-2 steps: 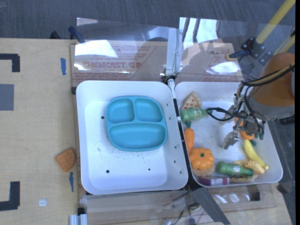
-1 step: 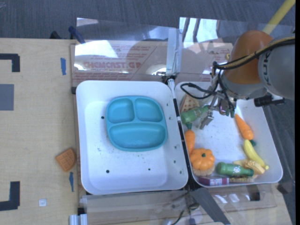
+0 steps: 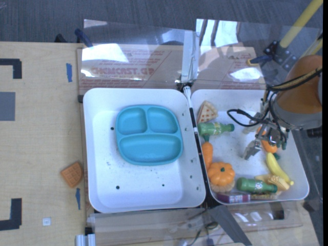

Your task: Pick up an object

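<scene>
You have the gripper [image 3: 254,148] low inside the right bin [image 3: 300,174], near that bin's right side, with the grey arm and its orange band [image 3: 305,92] above it at the frame's right. Its two metal fingers [image 3: 250,151] stand slightly parted, a narrow gap, and nothing sits between them; they point down at bare bin floor. A small orange object [image 3: 269,146] lies just beside the wrist, touching or nearly so; you cannot tell which. The candidates for picking all lie in this bin: a yellow banana [image 3: 275,166] just right of the fingers, a green bottle [image 3: 216,129] to the left, a waffle wedge [image 3: 207,111] above it, a carrot [image 3: 207,153], an orange pumpkin [image 3: 221,173], and a second green bottle [image 3: 256,185] along the near edge. The left bin [image 3: 97,137] holds a blue divided plate [image 3: 149,135]. A brown waffle square [image 3: 72,174] lies on the bench outside it.
</scene>
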Controlling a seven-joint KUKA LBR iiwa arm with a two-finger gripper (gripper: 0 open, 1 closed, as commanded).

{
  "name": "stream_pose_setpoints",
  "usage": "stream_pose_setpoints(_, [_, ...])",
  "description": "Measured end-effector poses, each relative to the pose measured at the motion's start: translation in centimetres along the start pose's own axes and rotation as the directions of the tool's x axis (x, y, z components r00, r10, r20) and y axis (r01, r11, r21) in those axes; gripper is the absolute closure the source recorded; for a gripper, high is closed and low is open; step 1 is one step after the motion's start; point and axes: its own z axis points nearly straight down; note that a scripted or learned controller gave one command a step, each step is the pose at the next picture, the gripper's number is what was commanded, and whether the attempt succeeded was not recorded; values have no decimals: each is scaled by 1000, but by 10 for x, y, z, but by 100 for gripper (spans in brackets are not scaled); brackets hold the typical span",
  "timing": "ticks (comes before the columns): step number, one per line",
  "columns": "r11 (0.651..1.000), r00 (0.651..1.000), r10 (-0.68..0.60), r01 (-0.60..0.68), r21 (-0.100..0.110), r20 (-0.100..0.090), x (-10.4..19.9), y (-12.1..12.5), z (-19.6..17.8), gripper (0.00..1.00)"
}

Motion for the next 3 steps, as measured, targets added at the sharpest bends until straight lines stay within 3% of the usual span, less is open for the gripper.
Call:
stream_pose_setpoints(1, [1000, 1000, 28, -28, -1, -1, 17, -49, 0, 0])
stream_pose_setpoints(2, [1000, 1000, 27, -27, -2, 11, 14, -47, -11, 100])
stream_pose_setpoints(3, [933, 933, 360, -360, 0, -7, 30, -23, -77, 100])
